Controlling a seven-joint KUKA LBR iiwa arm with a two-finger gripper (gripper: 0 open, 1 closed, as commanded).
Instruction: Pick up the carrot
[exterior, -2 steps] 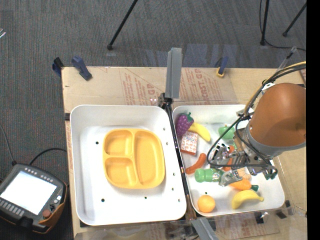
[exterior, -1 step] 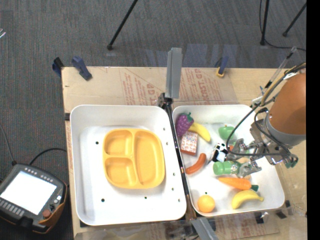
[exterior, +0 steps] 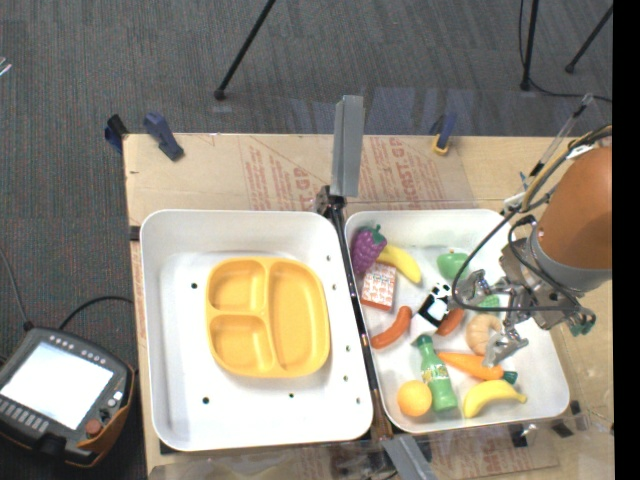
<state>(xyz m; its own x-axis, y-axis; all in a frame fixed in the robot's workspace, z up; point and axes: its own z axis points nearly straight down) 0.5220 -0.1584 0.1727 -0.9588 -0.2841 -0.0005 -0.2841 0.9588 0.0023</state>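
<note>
Camera view:
- Carrot [exterior: 470,365]: lying flat in the right bin [exterior: 545,373], between the green bottle [exterior: 436,372] and the gripper [exterior: 505,348]; a banana [exterior: 491,397] just below it.
- Gripper: low over the bin, just beside the carrot's right end and a tan round item [exterior: 483,332]; fingers blurred, spread cannot be told.
- Lemon [exterior: 414,399]: beside the bottle's base.
- Left bin [exterior: 165,268]: holds a yellow tray [exterior: 268,316].

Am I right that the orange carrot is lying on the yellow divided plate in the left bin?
Not quite. The camera view shows the carrot in the right bin, among the other toy foods beside the green bottle. The yellow divided plate is indeed in the left bin.
</note>
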